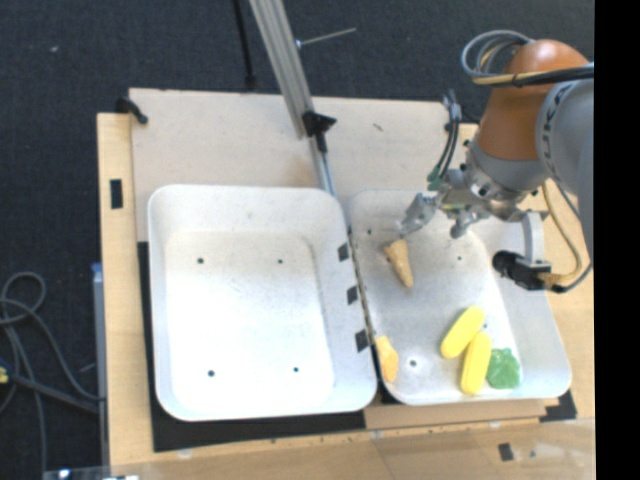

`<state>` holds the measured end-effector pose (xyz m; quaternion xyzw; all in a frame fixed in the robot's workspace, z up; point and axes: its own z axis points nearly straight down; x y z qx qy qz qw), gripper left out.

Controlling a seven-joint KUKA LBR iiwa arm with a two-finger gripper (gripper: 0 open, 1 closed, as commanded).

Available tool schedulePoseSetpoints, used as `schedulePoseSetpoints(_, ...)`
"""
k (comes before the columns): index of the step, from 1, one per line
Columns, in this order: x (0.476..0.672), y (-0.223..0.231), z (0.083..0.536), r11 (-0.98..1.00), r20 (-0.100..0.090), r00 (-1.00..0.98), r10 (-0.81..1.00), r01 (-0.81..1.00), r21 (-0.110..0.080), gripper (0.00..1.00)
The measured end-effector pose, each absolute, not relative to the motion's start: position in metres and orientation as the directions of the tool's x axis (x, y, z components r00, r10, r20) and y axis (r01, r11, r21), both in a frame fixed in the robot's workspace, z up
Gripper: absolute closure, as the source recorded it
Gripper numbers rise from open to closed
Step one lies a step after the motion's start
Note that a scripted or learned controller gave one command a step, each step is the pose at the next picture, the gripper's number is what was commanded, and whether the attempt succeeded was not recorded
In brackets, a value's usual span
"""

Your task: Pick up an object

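In the right bin [530, 308] lie several small objects. A tan wedge-shaped piece [399, 263] rests near the bin's left side. Two yellow pieces [462, 333] [476, 362] sit side by side toward the front, with a green piece [504, 368] touching the nearer one. An orange piece [386, 358] lies against the front left wall. My gripper [438, 220] hovers over the back of this bin, up and to the right of the tan piece. Its fingers [414, 215] are spread open and nothing is between them.
The left bin [250, 298] stands beside the right one, with a dividing rim between them. A slanted aluminium post [290, 68] rises from the bench behind the bins. A black cable and connector [520, 265] hang by the wrist over the right bin's right edge.
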<state>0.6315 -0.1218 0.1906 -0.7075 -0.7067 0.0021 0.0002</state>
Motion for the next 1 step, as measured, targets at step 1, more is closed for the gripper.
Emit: schedulePoseSetpoints(1, 0.6401, -0.1244, 0.1422, -0.003, -0.003, 0.003, 1.000, 1.000, -0.003, 0.00)
